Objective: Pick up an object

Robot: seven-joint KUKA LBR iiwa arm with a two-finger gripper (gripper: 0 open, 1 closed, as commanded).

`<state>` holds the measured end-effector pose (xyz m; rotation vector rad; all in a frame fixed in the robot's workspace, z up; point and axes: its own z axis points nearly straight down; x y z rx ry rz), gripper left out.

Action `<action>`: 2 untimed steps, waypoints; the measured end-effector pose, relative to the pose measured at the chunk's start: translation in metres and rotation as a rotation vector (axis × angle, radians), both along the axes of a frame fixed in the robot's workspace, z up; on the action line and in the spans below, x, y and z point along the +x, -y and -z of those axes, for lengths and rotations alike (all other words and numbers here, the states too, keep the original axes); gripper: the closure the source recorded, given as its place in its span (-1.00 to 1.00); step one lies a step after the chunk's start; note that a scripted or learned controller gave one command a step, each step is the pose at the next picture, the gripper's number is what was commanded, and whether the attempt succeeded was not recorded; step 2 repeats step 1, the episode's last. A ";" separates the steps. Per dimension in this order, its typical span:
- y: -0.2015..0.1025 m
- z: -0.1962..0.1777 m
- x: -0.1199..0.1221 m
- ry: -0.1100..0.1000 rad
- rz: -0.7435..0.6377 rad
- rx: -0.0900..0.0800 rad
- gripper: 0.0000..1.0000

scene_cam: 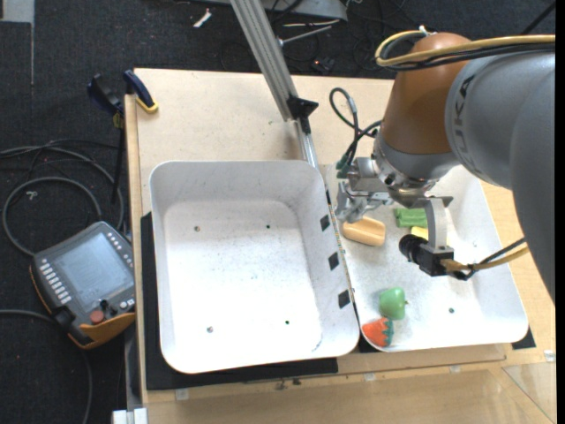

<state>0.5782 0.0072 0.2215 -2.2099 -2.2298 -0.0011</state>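
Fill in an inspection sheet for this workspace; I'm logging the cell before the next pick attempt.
Surface: wooden bench bearing two white bins, the left bin and the right bin.
Job's things: in the right bin, a tan block, a green piece partly under the arm, a green round toy and a red-orange toy near the front edge.
Clutter: a blue and yellow clamp at the bench's far left corner.
Grippers: tool low over the right bin, just beside the tan block; finger state unclear.
Cables: yellow cable looped over the arm; black cables on the floor.
Surroundings: teach pendant on dark carpet, left of the bench.
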 end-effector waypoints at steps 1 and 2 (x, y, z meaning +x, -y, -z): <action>-0.062 -0.010 0.004 0.002 -0.001 0.000 1.00; -0.062 -0.010 0.004 0.002 -0.001 0.000 1.00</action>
